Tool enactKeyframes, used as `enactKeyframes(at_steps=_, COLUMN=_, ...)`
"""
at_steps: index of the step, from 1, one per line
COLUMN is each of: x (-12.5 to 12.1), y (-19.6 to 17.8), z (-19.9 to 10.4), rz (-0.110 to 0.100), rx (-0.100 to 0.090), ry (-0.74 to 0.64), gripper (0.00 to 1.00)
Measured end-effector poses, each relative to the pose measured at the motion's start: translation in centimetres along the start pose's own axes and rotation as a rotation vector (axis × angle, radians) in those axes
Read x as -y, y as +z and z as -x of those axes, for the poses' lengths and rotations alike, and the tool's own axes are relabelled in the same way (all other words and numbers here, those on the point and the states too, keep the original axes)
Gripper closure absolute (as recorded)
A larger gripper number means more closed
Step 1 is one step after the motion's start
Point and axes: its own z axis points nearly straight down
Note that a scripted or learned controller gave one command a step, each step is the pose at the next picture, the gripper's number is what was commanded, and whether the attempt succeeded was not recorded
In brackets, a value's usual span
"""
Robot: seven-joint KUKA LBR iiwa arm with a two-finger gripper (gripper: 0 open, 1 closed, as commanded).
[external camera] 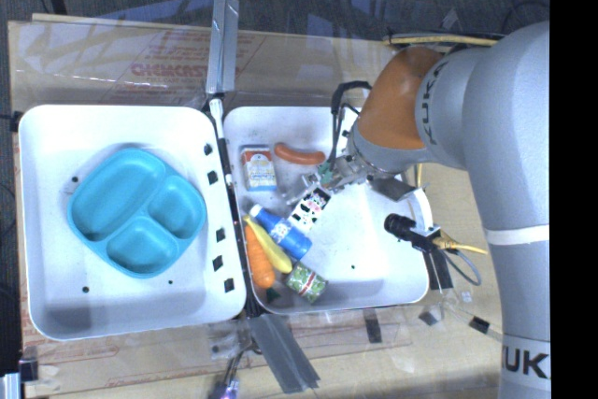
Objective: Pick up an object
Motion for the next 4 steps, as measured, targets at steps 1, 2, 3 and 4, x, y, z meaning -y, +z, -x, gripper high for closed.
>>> enactKeyframes(at_steps=1, x=0.0, y=-1.1, z=0.1, rz=0.000, rx=0.001, ry=-0.004, gripper=1.00)
enactKeyframes(at_steps=2, x=0.0, y=-1.0, z=0.1, rz=0.000, rx=0.001, ry=-0.004, gripper=0.00)
enactKeyframes(at_steps=3, x=4.4, y=0.0, z=-0.2, rz=0.000, rx=0.000, ry=-0.151, gripper=0.00)
enactKeyframes(at_steps=4, x=4.3, y=-1.1, z=-0.1, rz=0.003, rx=0.002, ry=-0.154, gripper=1.00)
